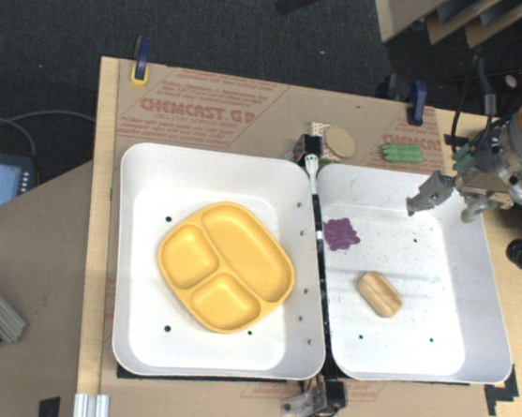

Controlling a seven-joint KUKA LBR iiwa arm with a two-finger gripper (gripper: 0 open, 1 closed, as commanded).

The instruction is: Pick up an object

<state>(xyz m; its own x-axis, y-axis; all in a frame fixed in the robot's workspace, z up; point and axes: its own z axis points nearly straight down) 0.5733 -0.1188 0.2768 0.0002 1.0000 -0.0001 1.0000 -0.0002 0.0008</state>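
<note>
Hovering over the right bin's point(476, 305) far edge, the hand point(446, 202) is spread and grasps nothing. A tan block point(379, 294) lies nearer, slightly left, well apart from it.

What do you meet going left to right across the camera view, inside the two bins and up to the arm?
Yellow divided tray in the left bin → purple object in the right bin → tan bread-like piece → gripper.
</note>
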